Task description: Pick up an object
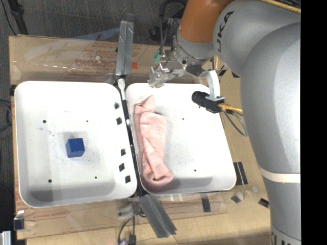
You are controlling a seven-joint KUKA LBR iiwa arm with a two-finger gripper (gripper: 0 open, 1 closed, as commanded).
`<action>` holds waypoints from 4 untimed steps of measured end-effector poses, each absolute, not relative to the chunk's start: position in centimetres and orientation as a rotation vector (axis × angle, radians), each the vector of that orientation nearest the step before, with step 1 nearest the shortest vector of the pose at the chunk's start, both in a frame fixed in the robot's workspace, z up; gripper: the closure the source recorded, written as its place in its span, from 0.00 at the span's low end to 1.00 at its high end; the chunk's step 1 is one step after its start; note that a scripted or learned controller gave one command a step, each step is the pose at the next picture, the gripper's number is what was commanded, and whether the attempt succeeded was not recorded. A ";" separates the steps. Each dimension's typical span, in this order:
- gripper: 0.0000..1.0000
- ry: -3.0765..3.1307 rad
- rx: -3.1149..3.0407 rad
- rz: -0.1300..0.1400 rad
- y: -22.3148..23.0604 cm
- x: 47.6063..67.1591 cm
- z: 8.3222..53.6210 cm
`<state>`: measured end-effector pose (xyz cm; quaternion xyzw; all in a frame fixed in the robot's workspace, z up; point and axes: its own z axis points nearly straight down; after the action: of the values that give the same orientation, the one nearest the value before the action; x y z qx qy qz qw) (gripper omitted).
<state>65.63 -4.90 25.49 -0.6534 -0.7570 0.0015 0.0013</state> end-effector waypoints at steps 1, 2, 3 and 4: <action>1.00 -2.084 -2.350 0.003 -0.5 65.6 30.8; 1.00 -2.146 -2.290 0.010 -0.3 65.6 22.2; 1.00 -2.150 -2.283 0.013 -0.2 65.6 23.2; 1.00 -2.153 -2.277 0.016 -0.1 65.6 24.1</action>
<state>65.58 -0.13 24.12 -0.7267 -0.6870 0.0050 0.0038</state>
